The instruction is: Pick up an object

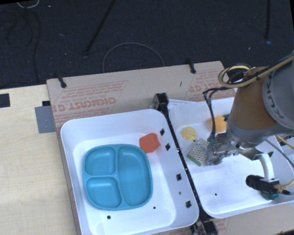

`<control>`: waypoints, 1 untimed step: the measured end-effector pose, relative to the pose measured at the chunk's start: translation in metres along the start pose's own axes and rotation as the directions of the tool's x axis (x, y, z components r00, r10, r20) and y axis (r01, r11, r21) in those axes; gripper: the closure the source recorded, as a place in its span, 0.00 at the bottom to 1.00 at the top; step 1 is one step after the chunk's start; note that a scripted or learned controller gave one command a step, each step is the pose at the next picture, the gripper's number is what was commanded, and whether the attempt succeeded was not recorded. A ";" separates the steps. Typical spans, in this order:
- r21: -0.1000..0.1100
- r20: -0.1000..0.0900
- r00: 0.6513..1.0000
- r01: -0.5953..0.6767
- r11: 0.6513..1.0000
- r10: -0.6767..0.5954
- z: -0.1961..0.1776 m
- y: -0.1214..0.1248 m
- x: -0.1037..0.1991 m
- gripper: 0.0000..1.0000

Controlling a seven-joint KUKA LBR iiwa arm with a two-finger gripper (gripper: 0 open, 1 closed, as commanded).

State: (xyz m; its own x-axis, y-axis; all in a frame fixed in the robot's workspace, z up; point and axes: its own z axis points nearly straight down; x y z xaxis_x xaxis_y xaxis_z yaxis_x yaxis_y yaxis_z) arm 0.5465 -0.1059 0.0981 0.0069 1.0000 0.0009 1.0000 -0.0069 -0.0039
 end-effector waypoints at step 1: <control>-0.004 0.000 1.000 0.008 1.000 -0.008 -0.043 0.004 0.003 1.00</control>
State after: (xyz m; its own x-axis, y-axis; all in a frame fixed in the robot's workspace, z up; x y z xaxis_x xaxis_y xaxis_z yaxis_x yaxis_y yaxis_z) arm 0.5502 -0.1026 0.1412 -0.0008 1.0000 0.0005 1.0000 0.0008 -0.0001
